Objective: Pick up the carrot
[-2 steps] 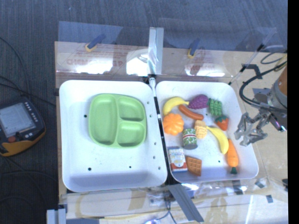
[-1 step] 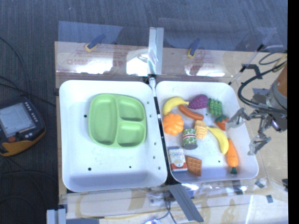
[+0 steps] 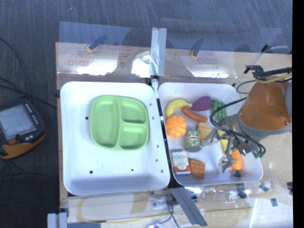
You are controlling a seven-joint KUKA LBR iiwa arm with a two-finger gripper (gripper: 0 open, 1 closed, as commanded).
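Carrot (image 3: 236, 163): lower right of the frame, in the right bin (image 3: 247, 178) near its lower right corner; orange body with a green bit at the bottom end.
Axis: as far as it shows, the long axis runs roughly up and down the frame, green top toward the lower edge; part of it is covered by the claw, so the tilt is uncertain.
Claw (image 3: 228, 161): low in the right bin, its metal fingers just left of the carrot and touching or nearly touching it. I cannot tell whether the fingers are spread or closed, nor whether the carrot sits between them.
Arm (image 3: 263, 107): comes in from the right, orange band above the bin's right side.
Progress: the reach to the carrot looks done; a grip is not confirmed, and the lift is left. The carrot appears to lie on the bin floor.
Neighbours: waffle (image 3: 197, 168) and carton (image 3: 179, 161) lower left of the claw, can (image 3: 192, 140) and pumpkin (image 3: 175, 125) further up left, banana (image 3: 175, 106), sausage (image 3: 194, 114) and grapes (image 3: 202, 103) at the bin's top.
Left bin (image 3: 80, 175): holds a green tray (image 3: 119, 122), apart from the action.
Table (image 3: 109, 61): carries both bins.
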